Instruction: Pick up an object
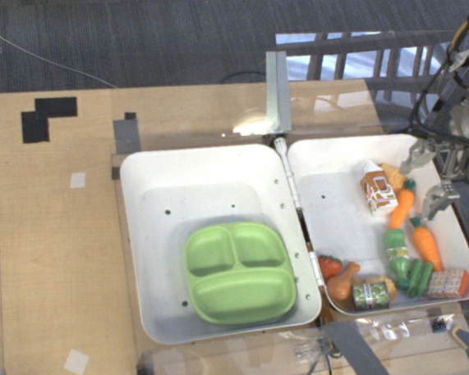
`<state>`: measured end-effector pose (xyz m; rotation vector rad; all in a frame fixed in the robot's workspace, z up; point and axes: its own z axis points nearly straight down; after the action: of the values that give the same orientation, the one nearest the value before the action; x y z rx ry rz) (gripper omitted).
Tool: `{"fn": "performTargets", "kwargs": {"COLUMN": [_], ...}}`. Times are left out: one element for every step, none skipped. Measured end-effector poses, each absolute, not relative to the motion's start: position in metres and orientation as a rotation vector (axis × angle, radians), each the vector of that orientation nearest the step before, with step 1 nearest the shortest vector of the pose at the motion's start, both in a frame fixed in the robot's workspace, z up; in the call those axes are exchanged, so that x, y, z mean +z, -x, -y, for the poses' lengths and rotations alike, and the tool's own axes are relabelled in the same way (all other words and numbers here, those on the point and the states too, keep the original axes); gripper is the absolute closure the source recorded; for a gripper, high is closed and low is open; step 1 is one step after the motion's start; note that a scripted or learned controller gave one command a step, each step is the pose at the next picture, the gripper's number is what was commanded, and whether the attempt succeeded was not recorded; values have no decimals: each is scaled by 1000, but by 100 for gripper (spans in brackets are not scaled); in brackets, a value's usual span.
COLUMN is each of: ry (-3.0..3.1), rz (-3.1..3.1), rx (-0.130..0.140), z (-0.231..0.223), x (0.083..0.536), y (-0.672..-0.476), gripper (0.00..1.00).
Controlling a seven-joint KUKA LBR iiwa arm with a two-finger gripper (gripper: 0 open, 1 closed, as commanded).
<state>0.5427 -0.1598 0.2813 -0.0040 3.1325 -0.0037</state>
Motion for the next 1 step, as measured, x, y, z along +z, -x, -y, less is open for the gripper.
{"fn": "performTargets", "kwargs": {"ry": [-49], "rz": [-3125], "rx": [-5], "z": [169], "x": [100], "y": [-571], "gripper": [0]}}
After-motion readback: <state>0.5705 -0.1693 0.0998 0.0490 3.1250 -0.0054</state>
